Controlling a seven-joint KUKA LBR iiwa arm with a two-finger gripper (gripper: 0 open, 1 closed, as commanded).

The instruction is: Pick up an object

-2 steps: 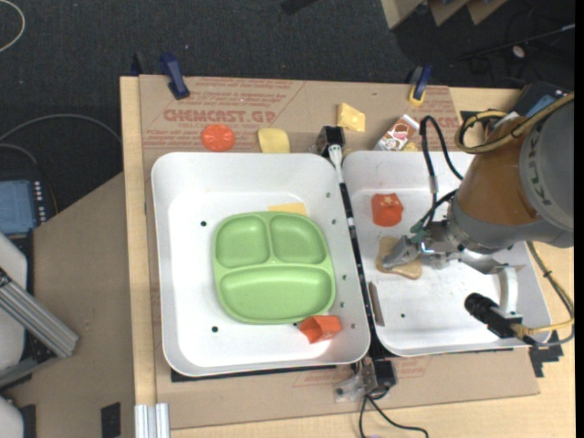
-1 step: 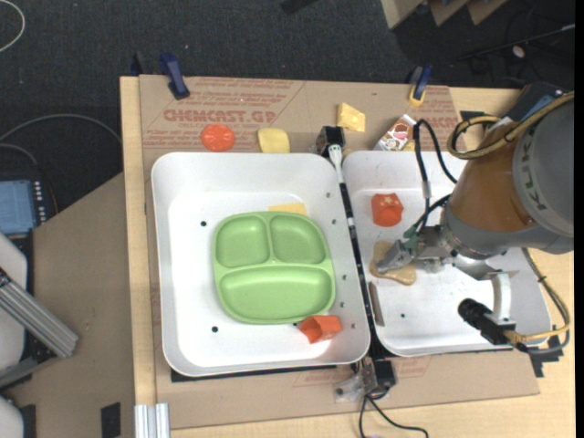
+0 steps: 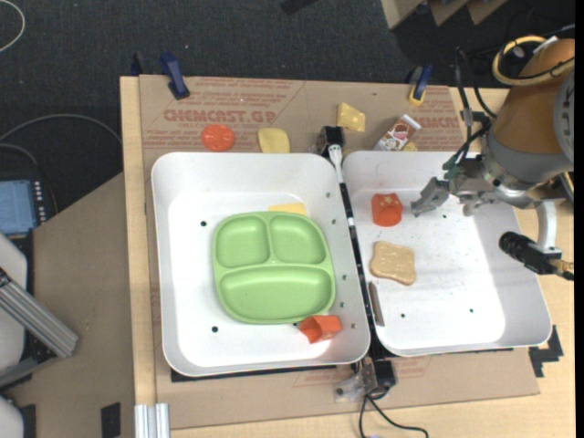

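Note:
My gripper (image 3: pixel 444 206) hangs over the upper part of the right bin (image 3: pixel 511 318), its two dark fingers spread open with nothing between them. A small red cup-shaped object (image 3: pixel 387 209) sits just left of the left fingertip (image 3: pixel 421 207), apart from it. A tan slice of toast (image 3: pixel 392 263) lies flat below that, near the bin's left wall. In the left bin (image 3: pixel 173 245), a green divided plate (image 3: pixel 272 265) lies in the middle. An orange block (image 3: pixel 319 328) rests at the plate's lower right edge, and a pale yellow piece (image 3: pixel 288 209) peeks out at its top.
Behind the bins on the cardboard lie an orange-red disc (image 3: pixel 218 138), a yellow lump (image 3: pixel 273 140), a yellow wedge (image 3: pixel 350 117), a small carton (image 3: pixel 396 136) and a black item (image 3: pixel 330 139). Blue clamps (image 3: pixel 173 74) hold the board's back edge. The right bin's lower half is bare.

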